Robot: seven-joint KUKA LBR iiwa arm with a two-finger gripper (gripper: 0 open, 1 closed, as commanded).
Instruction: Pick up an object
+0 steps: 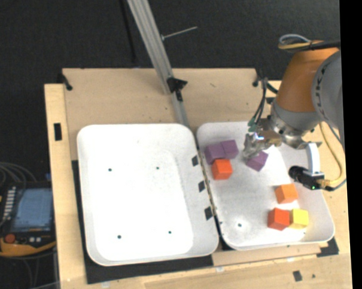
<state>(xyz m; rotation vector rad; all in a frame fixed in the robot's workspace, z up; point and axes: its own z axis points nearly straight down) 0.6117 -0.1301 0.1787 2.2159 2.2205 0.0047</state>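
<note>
Purple block (257, 161) sits in the right bin (251, 242), just under the gripper (252, 148), whose finger state cannot be told; it looks light, stiff, best pinched across flat sides.

Arm (307, 87) bent down, pincer (253, 145) lowered

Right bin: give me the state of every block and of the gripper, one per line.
Two purple blocks: resting side by side, touching.
Orange-red block: resting just below them.
Tilted purple block: at the gripper tips; grip unclear.
Orange block: resting alone.
Orange-red cube and yellow cube: resting, touching.
Right white bin: holds all blocks.
</note>
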